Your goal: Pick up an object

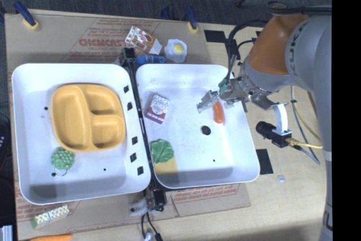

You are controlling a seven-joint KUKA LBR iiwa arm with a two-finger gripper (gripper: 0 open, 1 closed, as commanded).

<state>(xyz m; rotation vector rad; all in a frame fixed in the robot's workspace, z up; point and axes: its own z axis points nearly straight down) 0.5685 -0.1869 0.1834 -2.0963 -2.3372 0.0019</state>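
Observation:
My gripper [217, 100] hangs over the right part of the right bin [242, 169], low over its floor. A small orange carrot-like piece [218, 114] lies right under the gripper's tip, touching or nearly touching it; I cannot tell whether it is held. To the left in the same bin lie a small red-and-white carton [158, 107] and a green leafy toy on a yellow slab [162, 153]. A small black spot [206, 131] marks the bin floor just below the gripper.
The left bin [22, 82] holds a yellow divided plate [89, 117] and a green broccoli toy [62, 158]. Behind the bins on the cardboard lie a printed packet [138, 38], a yellow-white object [176, 49] and a blue object [149, 59]. A wrapped packet [51, 215] lies at the front left.

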